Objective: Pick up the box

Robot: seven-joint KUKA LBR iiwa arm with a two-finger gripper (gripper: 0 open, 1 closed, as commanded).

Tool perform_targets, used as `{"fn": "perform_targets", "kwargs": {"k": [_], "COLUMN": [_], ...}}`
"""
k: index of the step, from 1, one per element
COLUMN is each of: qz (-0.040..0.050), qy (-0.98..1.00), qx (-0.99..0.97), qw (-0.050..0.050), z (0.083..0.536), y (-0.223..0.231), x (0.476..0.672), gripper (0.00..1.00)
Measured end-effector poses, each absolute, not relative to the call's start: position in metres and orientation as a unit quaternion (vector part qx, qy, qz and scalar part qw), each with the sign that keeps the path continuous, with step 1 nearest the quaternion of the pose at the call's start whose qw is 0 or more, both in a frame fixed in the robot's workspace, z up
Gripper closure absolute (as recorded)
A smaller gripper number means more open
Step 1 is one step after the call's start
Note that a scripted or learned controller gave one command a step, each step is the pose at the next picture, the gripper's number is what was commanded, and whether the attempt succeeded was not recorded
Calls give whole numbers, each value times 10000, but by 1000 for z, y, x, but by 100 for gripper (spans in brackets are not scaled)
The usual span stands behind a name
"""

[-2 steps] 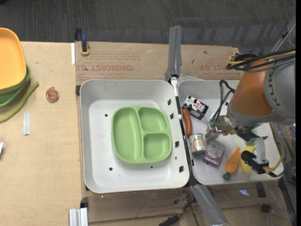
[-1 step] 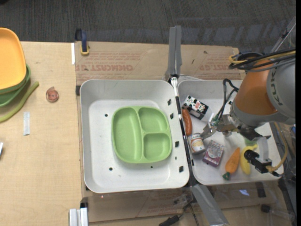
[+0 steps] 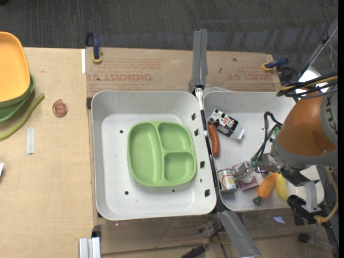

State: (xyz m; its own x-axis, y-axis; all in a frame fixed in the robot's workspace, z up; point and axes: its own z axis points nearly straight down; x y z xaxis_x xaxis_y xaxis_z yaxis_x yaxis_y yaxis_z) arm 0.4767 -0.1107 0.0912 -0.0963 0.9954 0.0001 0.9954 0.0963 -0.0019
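Note:
The box (image 3: pixel 224 122) is small, black and white with a bit of red, and lies tilted in the far-left part of the right bin (image 3: pixel 252 102). My gripper (image 3: pixel 246 171) hangs low over the near part of that bin, well in front of the box and apart from it. It sits just above a small can (image 3: pixel 227 179) and a pink packet (image 3: pixel 249 184). The arm's orange band (image 3: pixel 306 128) covers the bin's right side.
A red-brown sausage (image 3: pixel 214 140) lies by the right bin's left wall, just in front of the box. A carrot (image 3: pixel 265 187) and a yellow fruit (image 3: pixel 280 186) lie near the gripper. The left bin (image 3: pixel 107 117) holds a green divided plate (image 3: pixel 162 153). Stacked plates (image 3: pixel 12 79) rest at far left.

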Motion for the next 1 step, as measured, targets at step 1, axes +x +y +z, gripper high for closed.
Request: {"fn": "perform_targets", "kwargs": {"k": [1], "qz": [9], "qy": [-7392], "qx": [-6735], "qw": [8], "z": [100], "y": [-111], "x": [477], "gripper": [100]}}
